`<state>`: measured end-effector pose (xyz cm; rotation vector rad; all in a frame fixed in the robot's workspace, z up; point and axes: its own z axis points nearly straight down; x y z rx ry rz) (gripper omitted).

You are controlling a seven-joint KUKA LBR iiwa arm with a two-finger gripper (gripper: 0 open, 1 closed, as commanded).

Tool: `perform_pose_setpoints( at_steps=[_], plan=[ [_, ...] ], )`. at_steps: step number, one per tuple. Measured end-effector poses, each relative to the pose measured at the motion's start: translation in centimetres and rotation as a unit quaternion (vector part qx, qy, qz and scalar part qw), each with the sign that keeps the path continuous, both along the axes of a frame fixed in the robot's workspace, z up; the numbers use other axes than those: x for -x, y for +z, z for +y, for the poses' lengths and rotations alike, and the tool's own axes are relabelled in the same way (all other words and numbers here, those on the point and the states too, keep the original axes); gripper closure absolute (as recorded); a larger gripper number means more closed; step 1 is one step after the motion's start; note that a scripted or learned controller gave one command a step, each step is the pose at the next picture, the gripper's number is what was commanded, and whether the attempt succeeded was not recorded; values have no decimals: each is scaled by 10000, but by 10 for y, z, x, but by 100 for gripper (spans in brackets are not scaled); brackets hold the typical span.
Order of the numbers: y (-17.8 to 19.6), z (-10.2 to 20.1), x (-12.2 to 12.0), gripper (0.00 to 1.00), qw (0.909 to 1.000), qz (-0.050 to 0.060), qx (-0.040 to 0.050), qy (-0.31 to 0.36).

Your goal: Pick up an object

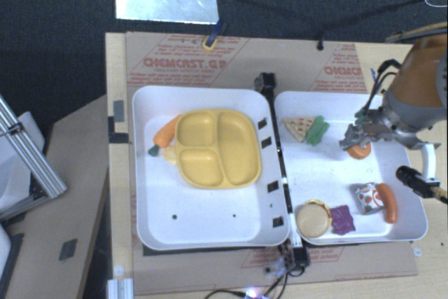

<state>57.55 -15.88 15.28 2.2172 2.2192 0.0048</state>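
Just left of the gripper (355, 141) lie a pizza slice (297, 127) and a green piece (317, 130); nearer the camera sit a small carton (365, 197) and a sausage (388, 202). Directly beneath it rests an orange object (360, 150), round, with no clear long axis. Whether anything is gripped is impossible to tell.

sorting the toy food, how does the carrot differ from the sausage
The carrot lies in the left bin, tucked against the yellow tray; the sausage lies in the right bin, beside a small packet. The carrot tapers to a green tip, the sausage is rounded at both ends. The carrot is lighter orange, the sausage redder. Both are small and long.
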Motion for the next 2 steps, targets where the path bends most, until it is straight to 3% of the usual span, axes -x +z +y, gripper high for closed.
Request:
perform_pose_setpoints(
  at_steps=[2],
  plan=[
    [74,-2,-2,100,10000,2,0,16]
  ],
)
